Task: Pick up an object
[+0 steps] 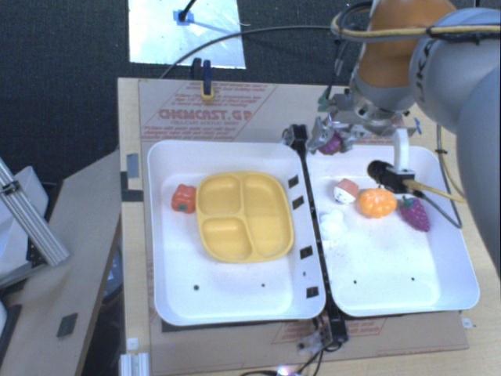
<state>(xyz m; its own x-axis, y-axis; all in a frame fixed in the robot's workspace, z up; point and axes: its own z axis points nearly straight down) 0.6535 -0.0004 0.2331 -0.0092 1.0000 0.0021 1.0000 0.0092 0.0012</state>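
From the camera above the bench we see two white bins side by side, the left bin (235,288) and the right bin (391,276), touching along a dark seam. The arm (462,77) comes in from the right, and its orange band (399,30) hangs over the far edge of the right bin.

The gripper (333,135) sits low over the far left corner of the right bin, close to the seam. A small purple piece (334,144) shows right at its tip. We cannot tell whether the gripper is wide, narrow or clamped on that piece, because the metal parts crowd together there.

In the right bin, an orange fruit (377,202) lies near the middle of the far half. A purple grape bunch (416,214) lies just beside it on the right. A small white and red piece (345,190) lies just to the fruit's left, and a white lump (332,224) lies nearer to us by the seam.

In the left bin, a yellow plate (243,216) with three compartments lies in the middle. A red-orange pepper (184,198) sits just beside the plate's left edge.
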